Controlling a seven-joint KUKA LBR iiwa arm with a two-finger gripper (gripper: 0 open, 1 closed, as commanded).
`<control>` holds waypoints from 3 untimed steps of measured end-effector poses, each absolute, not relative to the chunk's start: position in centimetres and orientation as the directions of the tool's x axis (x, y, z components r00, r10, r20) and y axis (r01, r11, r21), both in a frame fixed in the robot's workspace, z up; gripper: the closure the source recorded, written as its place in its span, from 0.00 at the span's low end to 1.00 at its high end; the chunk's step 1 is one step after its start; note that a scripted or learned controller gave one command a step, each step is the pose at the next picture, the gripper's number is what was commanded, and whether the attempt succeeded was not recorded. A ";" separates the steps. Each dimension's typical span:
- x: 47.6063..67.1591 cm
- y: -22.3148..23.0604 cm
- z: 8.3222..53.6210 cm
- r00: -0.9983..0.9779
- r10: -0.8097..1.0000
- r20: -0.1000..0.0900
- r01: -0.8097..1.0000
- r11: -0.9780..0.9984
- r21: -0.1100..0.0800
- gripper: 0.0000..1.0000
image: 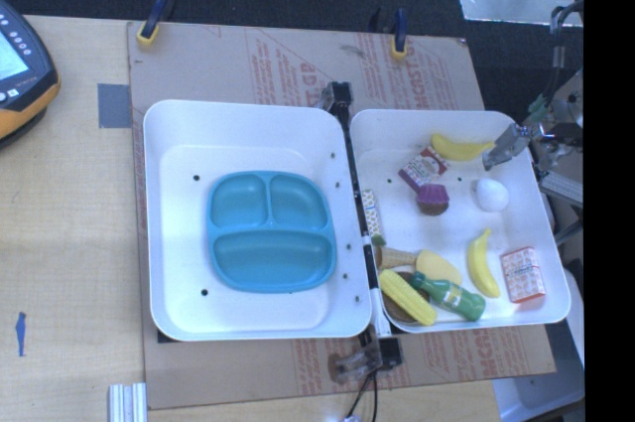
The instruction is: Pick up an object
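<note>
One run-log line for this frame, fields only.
claw: at right bin far-right edge, near banana | grasp: none seen | left bin: blue plate | right bin: egg, bottle

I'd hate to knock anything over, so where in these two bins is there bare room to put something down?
The left bin has bare floor all around the blue divided plate, widest above and left of it. In the right bin, the top-left corner and a patch between the white egg and the lower banana are free. Its bottom-left corner, around the corn and green bottle, is crowded.
</note>
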State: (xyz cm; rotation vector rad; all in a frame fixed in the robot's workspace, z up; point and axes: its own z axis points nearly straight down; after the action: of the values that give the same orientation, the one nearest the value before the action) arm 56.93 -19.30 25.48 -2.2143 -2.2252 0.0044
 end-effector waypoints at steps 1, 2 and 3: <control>53.5 -15.5 12.8 -0.005 1.000 0.005 1.000 0.005 -0.015 0.00; 59.4 -14.3 9.0 -0.009 1.000 -0.001 1.000 0.009 0.000 0.00; 59.2 -14.5 10.3 -0.007 1.000 -0.001 1.000 0.007 -0.004 1.00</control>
State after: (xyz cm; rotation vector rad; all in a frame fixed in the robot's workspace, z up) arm 59.18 -14.46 10.25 -2.2118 -2.2283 0.0058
